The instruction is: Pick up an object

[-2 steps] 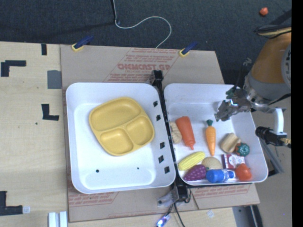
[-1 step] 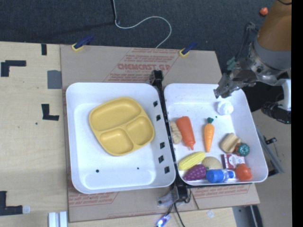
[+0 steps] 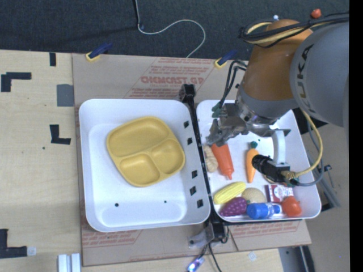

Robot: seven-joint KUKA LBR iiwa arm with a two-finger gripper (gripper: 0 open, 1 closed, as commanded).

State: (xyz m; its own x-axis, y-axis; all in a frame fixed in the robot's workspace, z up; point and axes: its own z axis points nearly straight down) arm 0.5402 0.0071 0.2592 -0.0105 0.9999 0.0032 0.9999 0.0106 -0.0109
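Grapes (image 3: 233,207) and blue bottle (image 3: 262,211) crowd the right bin's (image 3: 311,207) six o'clock edge. At its ten o'clock, the pincer (image 3: 222,134) hovers over the large carrot (image 3: 223,158); whether it's open, I cannot tell. Approach step; next comes a straight descent.

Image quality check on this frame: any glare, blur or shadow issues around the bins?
Camera view: lighting is even and soft, and the yellow tray reads sharp in the left bin. The right bin looks washed out, near blown-out white. The arm shadows the toys beneath it, and the gripper is dark and slightly soft.
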